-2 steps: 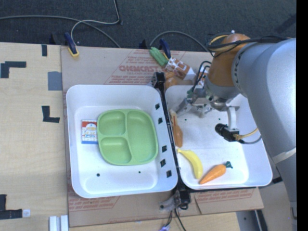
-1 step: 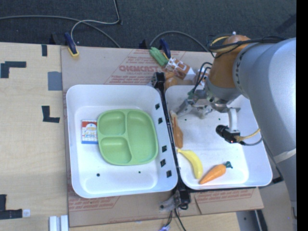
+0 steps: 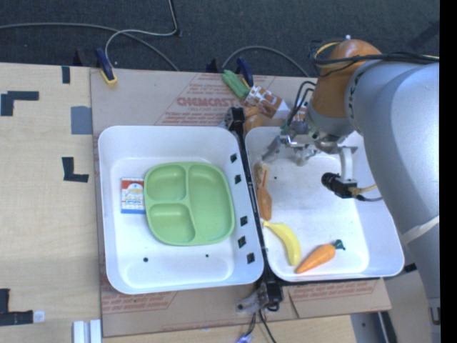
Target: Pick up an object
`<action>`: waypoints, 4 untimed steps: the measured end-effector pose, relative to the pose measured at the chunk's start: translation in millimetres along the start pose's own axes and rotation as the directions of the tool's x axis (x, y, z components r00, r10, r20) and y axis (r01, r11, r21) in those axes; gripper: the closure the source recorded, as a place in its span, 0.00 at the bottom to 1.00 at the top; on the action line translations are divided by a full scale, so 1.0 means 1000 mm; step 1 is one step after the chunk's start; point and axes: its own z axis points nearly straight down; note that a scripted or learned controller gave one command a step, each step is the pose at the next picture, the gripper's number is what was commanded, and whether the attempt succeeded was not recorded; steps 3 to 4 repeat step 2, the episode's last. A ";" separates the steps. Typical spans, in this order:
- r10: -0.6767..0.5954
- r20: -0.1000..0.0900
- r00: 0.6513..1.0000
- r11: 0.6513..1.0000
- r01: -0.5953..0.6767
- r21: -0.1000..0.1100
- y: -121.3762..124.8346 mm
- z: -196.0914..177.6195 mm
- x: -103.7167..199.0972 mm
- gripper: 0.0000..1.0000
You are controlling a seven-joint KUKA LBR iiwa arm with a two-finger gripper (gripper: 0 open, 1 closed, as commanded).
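The right bin (image 3: 360, 263) holds a yellow banana (image 3: 283, 240) and an orange carrot (image 3: 316, 256) near its front. A brown, bread-like piece (image 3: 263, 191) lies along its left wall. My gripper (image 3: 287, 154) hangs over the bin's back part, just right of and above the brown piece. Its fingers are spread open with nothing between them. Banana and carrot lie well in front of the gripper.
The left bin (image 3: 114, 256) holds a green divided plate (image 3: 190, 202) and a small printed box (image 3: 132, 195) beside it. Behind the bins lie a green item (image 3: 235, 84) and a brown packet (image 3: 261, 102). The grey arm covers the right bin's back right corner.
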 end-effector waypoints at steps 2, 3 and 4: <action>0.001 0.001 1.000 1.000 -0.001 0.002 0.000 0.000 0.016 0.00; 0.001 0.001 1.000 1.000 -0.001 0.002 0.000 0.000 0.016 0.00; 0.001 0.001 1.000 1.000 -0.001 0.002 0.000 0.000 0.016 0.00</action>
